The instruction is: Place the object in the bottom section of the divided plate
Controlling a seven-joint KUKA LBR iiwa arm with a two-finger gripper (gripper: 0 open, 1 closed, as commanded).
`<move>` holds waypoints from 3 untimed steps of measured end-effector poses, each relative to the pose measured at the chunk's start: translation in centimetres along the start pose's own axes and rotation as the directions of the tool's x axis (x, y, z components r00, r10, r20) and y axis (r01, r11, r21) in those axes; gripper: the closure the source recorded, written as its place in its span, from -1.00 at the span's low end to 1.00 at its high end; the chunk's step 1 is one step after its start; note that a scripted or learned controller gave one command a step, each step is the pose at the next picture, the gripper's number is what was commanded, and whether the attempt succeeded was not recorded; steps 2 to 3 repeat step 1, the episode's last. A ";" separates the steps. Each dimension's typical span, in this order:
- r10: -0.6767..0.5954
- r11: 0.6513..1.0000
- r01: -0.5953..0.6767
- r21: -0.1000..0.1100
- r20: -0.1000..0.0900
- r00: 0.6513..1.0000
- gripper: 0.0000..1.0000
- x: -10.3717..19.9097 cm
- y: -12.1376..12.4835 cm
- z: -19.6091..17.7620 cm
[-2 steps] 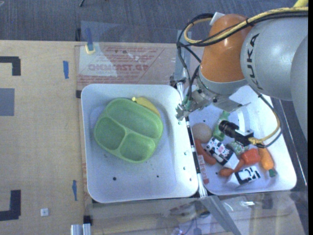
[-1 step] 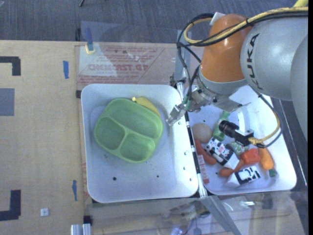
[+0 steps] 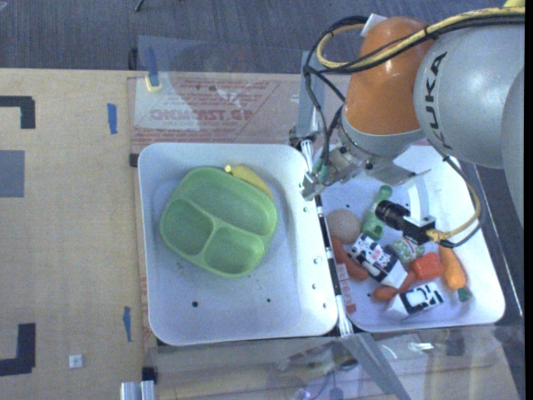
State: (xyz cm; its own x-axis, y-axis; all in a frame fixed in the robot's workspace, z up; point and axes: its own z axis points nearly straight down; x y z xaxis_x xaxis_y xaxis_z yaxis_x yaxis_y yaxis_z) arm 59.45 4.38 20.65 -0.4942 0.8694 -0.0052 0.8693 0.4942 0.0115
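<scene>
While the arm (image 3: 466, 82) reaches over the right bin (image 3: 483, 298), the claw (image 3: 315, 183) hangs at the wall where the two bins meet, near their far end. Whether the claw is spread or pressed together cannot be told, and nothing can be seen in it. To the view's left of the claw, well apart from it, the green plate (image 3: 237, 207) lies in the left bin (image 3: 233, 307) on the table (image 3: 67, 223). A yellow thing (image 3: 250, 176) peeks from under the plate's edge nearest the claw. Just below and right of the claw, in the right bin, sits a pale egg (image 3: 342, 224). Further from the claw lie a cow-patterned toy (image 3: 373, 254), a green bottle (image 3: 379, 202) and a carrot (image 3: 452, 267).
</scene>
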 end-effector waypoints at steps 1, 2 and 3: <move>0.000 1.000 0.000 0.000 0.000 1.000 -1.00 0.0 0.0 0.0; 0.000 1.000 0.000 0.000 0.000 1.000 -1.00 0.0 0.0 0.0; 0.000 1.000 0.000 0.000 0.000 1.000 -1.00 0.0 0.0 0.0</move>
